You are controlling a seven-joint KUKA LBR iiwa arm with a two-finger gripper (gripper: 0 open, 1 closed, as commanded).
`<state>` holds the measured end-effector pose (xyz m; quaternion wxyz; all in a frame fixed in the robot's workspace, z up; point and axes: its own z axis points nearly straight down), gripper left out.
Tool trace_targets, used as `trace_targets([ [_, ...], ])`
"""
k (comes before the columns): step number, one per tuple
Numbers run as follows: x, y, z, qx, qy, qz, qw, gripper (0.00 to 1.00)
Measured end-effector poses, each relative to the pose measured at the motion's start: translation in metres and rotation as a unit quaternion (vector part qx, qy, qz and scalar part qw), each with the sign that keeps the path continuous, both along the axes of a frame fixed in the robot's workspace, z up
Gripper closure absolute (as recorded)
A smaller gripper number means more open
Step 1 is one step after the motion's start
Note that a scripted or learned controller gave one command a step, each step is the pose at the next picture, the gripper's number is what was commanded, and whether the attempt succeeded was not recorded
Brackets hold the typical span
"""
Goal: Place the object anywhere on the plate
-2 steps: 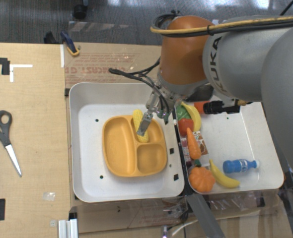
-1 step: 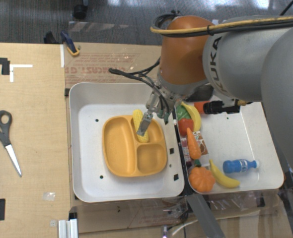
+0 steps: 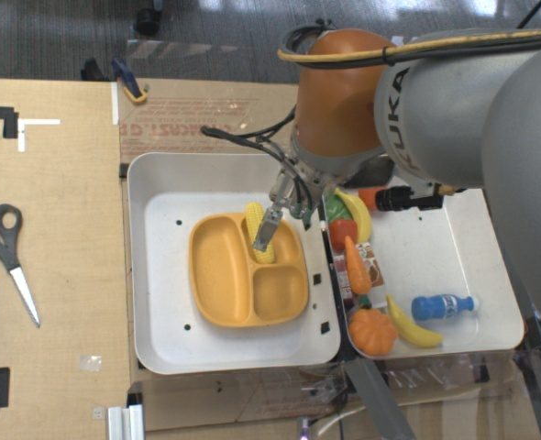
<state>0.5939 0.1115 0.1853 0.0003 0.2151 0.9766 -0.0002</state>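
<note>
Arm: one, grey with an orange band (image 3: 344,90), nearest the camera, reaching in from the right over the bins.
Surface: one wooden surface (image 3: 50,246) carrying everything.
Bins: two shallow white ones side by side; left bin (image 3: 156,273), right bin (image 3: 454,246).
Plate: one yellow divided plate (image 3: 248,269), three compartments, lying in the left bin.
Scissors: one pair (image 3: 9,255), on the surface left of the bins.
Bananas: two in the right bin; one (image 3: 413,324) near the front, one (image 3: 358,214) near the back by the wrist.
Bottle: one small blue bottle (image 3: 442,307), lying in the right bin.
Pumpkin: one orange piece (image 3: 373,331), front of the right bin.
Carrot: one (image 3: 356,269), against the divider.
Corn: one cob (image 3: 258,232), lying in the plate's upper right compartment.
Hand: one (image 3: 267,235), fingers down at the corn; whether clenched or released, I cannot tell.
</note>
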Motion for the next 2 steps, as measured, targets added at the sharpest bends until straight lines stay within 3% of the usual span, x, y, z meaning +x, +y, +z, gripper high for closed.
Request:
trace_targets([
  [2,0.0000,0.0000,0.0000,0.0000,0.000,0.000,1.0000,0.00],
])
